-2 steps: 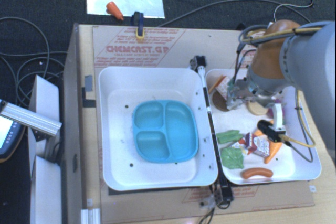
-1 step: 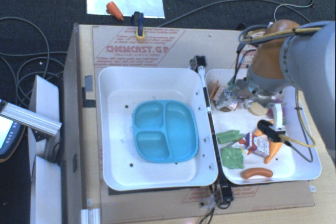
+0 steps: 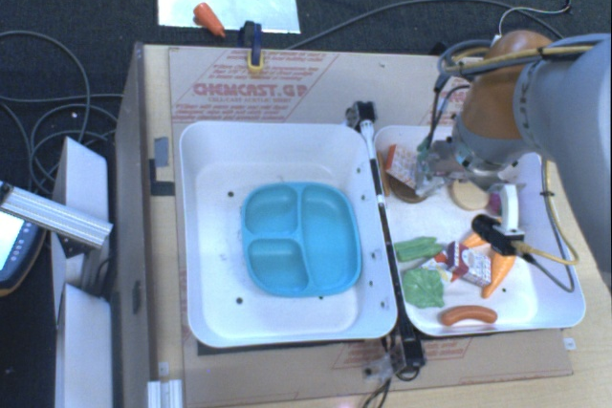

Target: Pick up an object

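- We see the grey arm with its orange band reaching in from the right over the right-hand shallow white bin.
- Its two-finger gripper hangs low at that bin's far left corner, just beside a small red-and-white packet; we cannot tell how its jaws stand or whether it grips anything.
- Nearer us in the same bin lie green leafy pieces, an orange carrot and a reddish sausage.
- The left-hand white bin holds a light-blue divided plastic tray.
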